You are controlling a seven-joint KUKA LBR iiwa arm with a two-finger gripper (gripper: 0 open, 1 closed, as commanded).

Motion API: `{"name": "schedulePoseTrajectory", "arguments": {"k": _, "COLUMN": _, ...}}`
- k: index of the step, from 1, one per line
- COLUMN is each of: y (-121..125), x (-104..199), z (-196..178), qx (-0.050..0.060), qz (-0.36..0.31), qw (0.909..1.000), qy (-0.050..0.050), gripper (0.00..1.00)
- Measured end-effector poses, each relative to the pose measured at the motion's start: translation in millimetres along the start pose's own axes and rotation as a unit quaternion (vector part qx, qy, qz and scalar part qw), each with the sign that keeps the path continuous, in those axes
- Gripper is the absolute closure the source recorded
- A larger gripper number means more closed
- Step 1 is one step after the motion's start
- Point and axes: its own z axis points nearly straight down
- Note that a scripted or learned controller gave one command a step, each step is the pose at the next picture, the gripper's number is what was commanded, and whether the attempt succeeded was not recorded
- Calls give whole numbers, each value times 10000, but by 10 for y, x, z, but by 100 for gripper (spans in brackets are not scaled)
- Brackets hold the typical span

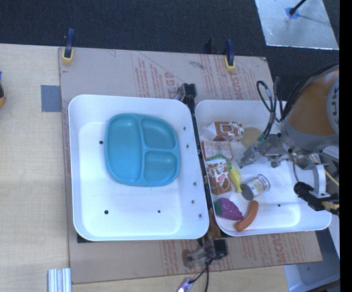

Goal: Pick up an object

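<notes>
Camera view, right bin (322,224): assorted small items lie along its left wall.

Gripper (252,156): over the bin's middle, above the clutter; whether the jaws are wide or narrow cannot be told, and nothing is seen between them.

Small jar (256,185): lying on its side near the bin's centre, just below the gripper, long axis slanting from lower left to upper right, pale cap end to the lower left. Judged light, rigid, smooth and apt to roll; best taken across its round body, square to the axis.

Sausage (247,216): by the front edge, axis slanting likewise. Judged light, slightly yielding.

Purple piece (228,208): front left corner.

Left bin (81,218): carries a blue divided plate (142,149).
</notes>
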Motion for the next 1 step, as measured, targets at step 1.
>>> {"name": "schedulePoseTrajectory", "arguments": {"k": 1, "y": 492, "x": -134, "z": 54, "qx": -12, "qz": 1, "qw": 10000, "qy": 7, "gripper": 0}}
